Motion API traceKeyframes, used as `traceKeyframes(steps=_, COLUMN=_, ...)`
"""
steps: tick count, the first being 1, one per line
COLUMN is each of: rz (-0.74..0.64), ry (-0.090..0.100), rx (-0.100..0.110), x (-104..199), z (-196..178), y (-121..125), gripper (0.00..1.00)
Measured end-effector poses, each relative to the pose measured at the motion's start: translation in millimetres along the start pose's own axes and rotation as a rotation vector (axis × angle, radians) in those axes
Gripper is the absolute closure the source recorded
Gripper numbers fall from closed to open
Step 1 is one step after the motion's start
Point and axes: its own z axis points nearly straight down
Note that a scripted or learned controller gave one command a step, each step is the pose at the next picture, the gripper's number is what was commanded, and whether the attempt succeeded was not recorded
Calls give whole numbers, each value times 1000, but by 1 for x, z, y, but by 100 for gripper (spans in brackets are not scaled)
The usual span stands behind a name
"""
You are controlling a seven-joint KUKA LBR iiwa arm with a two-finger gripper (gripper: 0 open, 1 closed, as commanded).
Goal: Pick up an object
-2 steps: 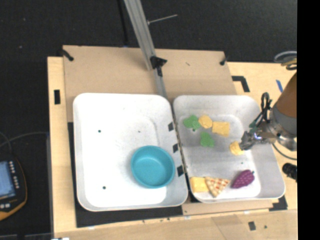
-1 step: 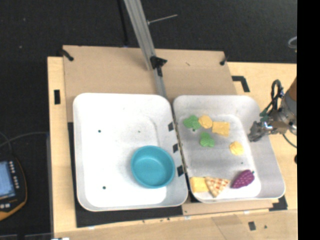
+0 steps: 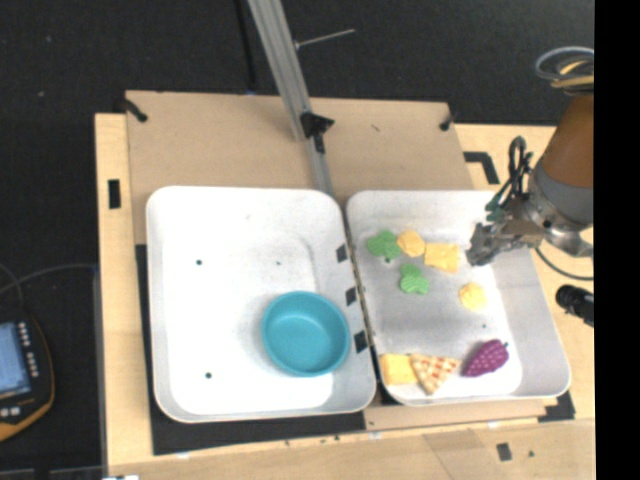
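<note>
Toy food pieces lay scattered in the right bin [image 3: 540, 353], a yellow cheese wedge [image 3: 442, 257] nearest the gripper [image 3: 480, 248]. The arm [image 3: 565, 168] reached in from the right, wrist angled down over the bin; its grip state could not be told.

A robotics lab: bare wooden bench [image 3: 250, 143], two shallow white plastic bins [image 3: 175, 268], slanted grey metal camera pole [image 3: 283, 58], black floor.

even overhead light, soft focus, faint shadows
</note>
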Motion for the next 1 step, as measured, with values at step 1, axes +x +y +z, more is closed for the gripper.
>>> traceKeyframes(steps=1, rz=0, ry=1, rx=1, x=48, z=-10, y=22, gripper=100)
